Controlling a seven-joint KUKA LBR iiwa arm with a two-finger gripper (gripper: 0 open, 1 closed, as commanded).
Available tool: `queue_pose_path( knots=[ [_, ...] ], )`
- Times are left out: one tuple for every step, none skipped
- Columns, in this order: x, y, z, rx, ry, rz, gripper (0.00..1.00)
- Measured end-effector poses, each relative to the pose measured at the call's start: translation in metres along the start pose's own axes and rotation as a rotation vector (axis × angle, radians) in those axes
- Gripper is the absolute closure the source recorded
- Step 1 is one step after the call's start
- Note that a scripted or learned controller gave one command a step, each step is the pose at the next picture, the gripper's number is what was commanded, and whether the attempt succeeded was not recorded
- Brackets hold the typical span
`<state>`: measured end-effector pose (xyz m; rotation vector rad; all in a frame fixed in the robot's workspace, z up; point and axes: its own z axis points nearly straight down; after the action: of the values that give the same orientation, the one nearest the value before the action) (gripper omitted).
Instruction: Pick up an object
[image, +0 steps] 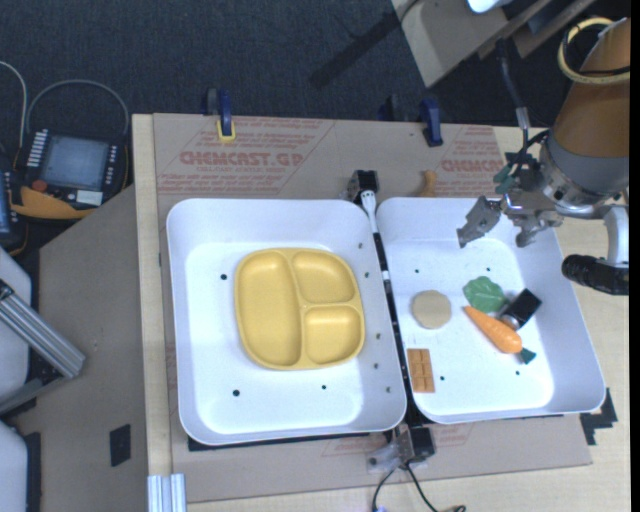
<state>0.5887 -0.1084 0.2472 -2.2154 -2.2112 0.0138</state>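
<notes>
Hand (503, 229) hangs spread, holding nothing, above right bin (560, 395).

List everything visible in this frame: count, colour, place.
Bins: 2, white, side by side on the bench.
Tray: 1, yellow, three compartments, left bin.
Disc: 1, beige, right bin.
Green item: 1, right bin, above the carrot.
Carrot: 1, orange, right bin.
Black block: 1, right bin, by the carrot.
Waffle piece: 1, brown, right bin's near-left edge.
Pendant: 1, black, off the bench at left.
Gripper: 1, grey, open above the right bin's far side.
</notes>
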Motion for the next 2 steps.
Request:
queue_pose_path(
  knots=[
    [0.000,0.002,-0.007,-0.013,-0.001,-0.002,0.00],
    [-0.006,0.000,0.054,-0.007,-0.001,-0.001,0.00]
  ],
)
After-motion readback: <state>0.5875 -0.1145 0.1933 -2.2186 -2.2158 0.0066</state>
